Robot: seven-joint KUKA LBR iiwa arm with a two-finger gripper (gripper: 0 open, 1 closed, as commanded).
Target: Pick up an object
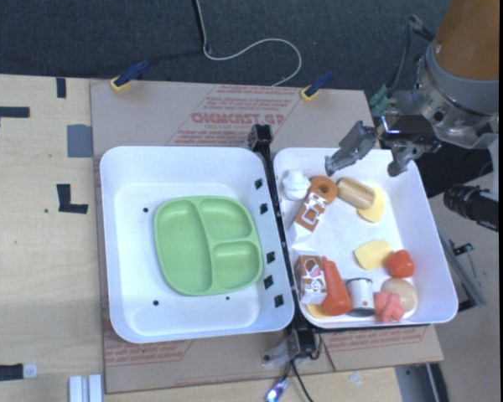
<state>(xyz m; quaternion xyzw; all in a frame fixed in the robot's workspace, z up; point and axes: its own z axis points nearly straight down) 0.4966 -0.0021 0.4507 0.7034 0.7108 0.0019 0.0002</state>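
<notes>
The grey arm with its orange band reaches in from three o'clock, and its claw (373,153) hangs above the far edge of the right-hand shallow white bin (427,224), at about twelve o'clock of that bin. The two fingers are spread wide apart, one slanting out toward nine o'clock and the other pointing down toward six, with nothing between them.

The right bin holds a crowd of toy food. Just below the claw lies a tan bread-roll-shaped piece (356,193), touching a pale yellow wedge (371,212) at its four o'clock. At nine o'clock of the roll sit an orange ring-shaped piece (322,188) and a small white bottle-like object (294,182). Toward the bin's six o'clock edge lie a yellow rounded slice (373,254), a red tomato-like ball (400,264), a brown-and-white printed carton (313,277) and a small silver can (360,292).

The left-hand shallow white bin (117,224) carries a light green three-compartment plastic plate (208,244) near its centre. Both bins rest on a brown cardboard sheet (226,120) on the pale wooden tabletop (33,249).
</notes>
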